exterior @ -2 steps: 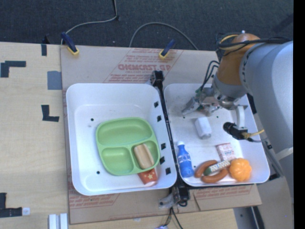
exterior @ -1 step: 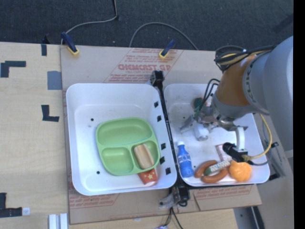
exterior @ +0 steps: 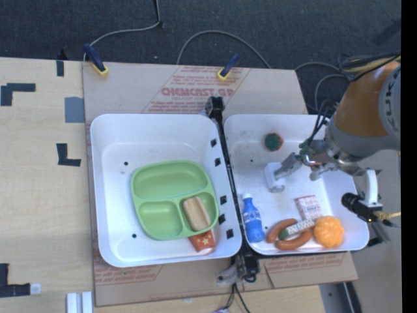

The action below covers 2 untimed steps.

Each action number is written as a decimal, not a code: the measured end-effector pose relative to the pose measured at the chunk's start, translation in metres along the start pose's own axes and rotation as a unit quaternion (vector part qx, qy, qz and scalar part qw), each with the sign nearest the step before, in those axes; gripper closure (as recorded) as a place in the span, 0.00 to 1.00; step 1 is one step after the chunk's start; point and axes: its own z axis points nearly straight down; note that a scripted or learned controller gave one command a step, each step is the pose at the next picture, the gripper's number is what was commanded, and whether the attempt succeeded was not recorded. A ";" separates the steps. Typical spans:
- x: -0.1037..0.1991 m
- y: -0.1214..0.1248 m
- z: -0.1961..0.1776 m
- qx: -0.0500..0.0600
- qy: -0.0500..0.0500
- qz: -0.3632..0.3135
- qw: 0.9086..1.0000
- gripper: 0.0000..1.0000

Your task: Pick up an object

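Holding one bottle [exterior: 253,220], one sausage [exterior: 287,233] (curved), one orange [exterior: 328,231]: right bin [exterior: 251,124].

Red "CHEMCAST GP" print, upside down, on brown cardboard sheet [exterior: 195,90] under bins.

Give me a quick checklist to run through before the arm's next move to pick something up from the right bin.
1. Gripper is over the right bin: ok.
2. Something held: not ok, nothing is seen in the gripper.
3. Whether the gripper is open: cannot tell at this size.
4. Targets nearby: ok; the green ball, blue bottle, sausage, orange fruit and small packet all lie in the right bin.
5. Crowding: not ok at the near edge, where the sausage touches the orange fruit.
6. The green ball stands apart from the rest: ok, likely the easiest pick.
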 end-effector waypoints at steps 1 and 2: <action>0.003 0.074 -0.002 0.001 0.001 -0.001 1.000 0.00; 0.021 0.065 0.010 0.002 0.001 -0.001 1.000 0.00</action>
